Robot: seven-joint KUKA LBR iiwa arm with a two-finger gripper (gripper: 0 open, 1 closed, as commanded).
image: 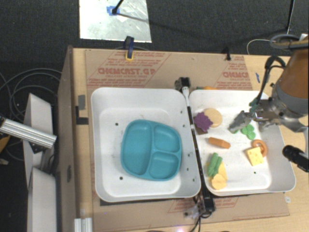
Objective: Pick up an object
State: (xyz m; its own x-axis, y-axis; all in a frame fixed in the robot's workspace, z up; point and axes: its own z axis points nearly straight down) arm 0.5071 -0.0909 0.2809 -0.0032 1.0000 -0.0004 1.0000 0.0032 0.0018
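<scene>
Jaws hang over the right bin; I cannot tell their state. Left of that bin: a blue plate. Inside it: grapes, carrot, corn, cheese. Crowded toys risk a glancing miss.

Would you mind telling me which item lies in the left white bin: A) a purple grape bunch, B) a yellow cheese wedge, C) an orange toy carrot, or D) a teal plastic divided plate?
D, since the teal plastic divided plate sits alone in the left white bin, while the small toy foods lie in the right white bin.
</scene>
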